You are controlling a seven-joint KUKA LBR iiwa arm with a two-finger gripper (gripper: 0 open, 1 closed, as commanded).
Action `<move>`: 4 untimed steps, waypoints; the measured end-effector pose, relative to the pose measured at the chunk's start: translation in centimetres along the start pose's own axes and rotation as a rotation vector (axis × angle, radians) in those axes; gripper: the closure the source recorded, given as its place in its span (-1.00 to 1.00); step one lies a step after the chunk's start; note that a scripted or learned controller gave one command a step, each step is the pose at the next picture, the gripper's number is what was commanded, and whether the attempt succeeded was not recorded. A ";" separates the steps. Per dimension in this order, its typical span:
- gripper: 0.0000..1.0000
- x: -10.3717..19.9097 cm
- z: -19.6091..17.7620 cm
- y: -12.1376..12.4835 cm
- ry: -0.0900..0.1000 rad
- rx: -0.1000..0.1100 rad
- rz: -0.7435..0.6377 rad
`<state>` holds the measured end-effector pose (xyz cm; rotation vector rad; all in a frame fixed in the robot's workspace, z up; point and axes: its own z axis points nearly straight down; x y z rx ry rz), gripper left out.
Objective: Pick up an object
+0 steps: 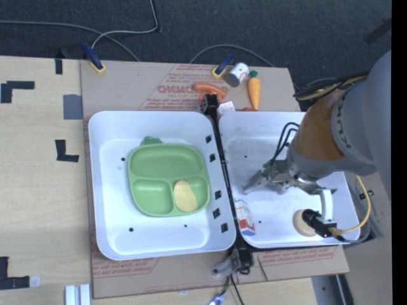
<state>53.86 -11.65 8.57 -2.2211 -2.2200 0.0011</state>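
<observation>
My gripper (257,180) is low inside the right bin (267,127), over its bare white floor near the left wall. Nothing shows between its tips. A small red, white and blue packet (243,216) lies just below it, against the bin's left wall. Toward the front right corner of the same bin sits a round tan object (302,223), partly covered by a black part of the arm. In the left bin (108,170) rests a green divided plate (159,164) with a yellow piece (186,196) in its lower right compartment.
Behind the bins, on the cardboard, lie a toy carrot (254,91), an orange sausage-like item (210,89) and a small white cylinder (239,74). Blue and yellow clamps (93,58) hold the cardboard's far edge. The arm's grey body (356,126) covers the right bin's right side.
</observation>
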 end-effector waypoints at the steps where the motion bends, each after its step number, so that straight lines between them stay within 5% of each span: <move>1: -1.00 -5.1 -17.8 -2.1 -0.003 -0.003 0.000; 2: -1.00 4.9 -9.8 -1.1 0.001 0.002 -0.003; 3: -1.00 0.5 -7.0 6.7 -0.002 0.000 -0.001; 4: -1.00 1.6 0.0 8.3 -0.002 -0.003 -0.002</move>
